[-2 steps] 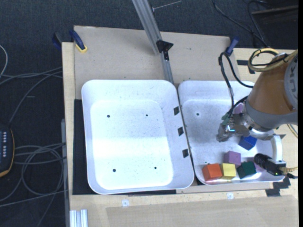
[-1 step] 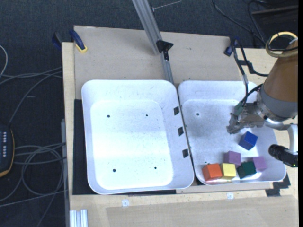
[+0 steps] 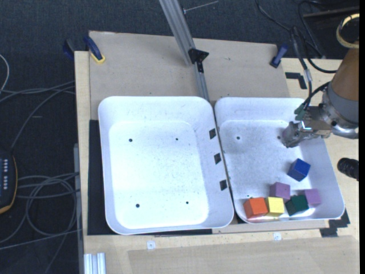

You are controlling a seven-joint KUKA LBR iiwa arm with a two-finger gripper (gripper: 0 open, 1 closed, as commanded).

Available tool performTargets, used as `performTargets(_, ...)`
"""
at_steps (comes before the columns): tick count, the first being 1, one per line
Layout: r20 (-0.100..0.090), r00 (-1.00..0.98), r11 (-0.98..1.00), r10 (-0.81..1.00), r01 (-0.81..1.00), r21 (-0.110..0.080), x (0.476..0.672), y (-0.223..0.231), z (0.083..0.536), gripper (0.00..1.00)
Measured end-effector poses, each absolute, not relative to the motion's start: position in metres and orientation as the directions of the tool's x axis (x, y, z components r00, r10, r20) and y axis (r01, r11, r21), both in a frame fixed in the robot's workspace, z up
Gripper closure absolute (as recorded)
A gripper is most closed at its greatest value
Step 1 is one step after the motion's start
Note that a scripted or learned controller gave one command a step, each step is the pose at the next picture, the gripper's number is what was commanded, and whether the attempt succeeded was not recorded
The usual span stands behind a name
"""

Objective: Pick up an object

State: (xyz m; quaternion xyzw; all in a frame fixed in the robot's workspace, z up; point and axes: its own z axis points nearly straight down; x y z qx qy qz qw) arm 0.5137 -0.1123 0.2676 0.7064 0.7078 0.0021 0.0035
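Even overhead light, no harsh glare; the white bins [image 3: 159, 158] glow brightly, soft shadows under the gripper [image 3: 290, 137], slight overall blur.

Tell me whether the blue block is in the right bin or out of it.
In. The blue block lies on the floor of the right bin, apart from the other blocks along the near wall, below the gripper.

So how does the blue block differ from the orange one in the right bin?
The blue block sits alone, mid-bin, turned at an angle and nearest the gripper; the orange block is at the left end of the row along the right bin's near wall, beside the yellow block. Both are small cubes, much alike in size.
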Motion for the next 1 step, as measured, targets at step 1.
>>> performTargets(1,0.004,-0.006,0.006,1.000,1.000,-0.002,0.5058,-0.0581,0.2555,1.00)
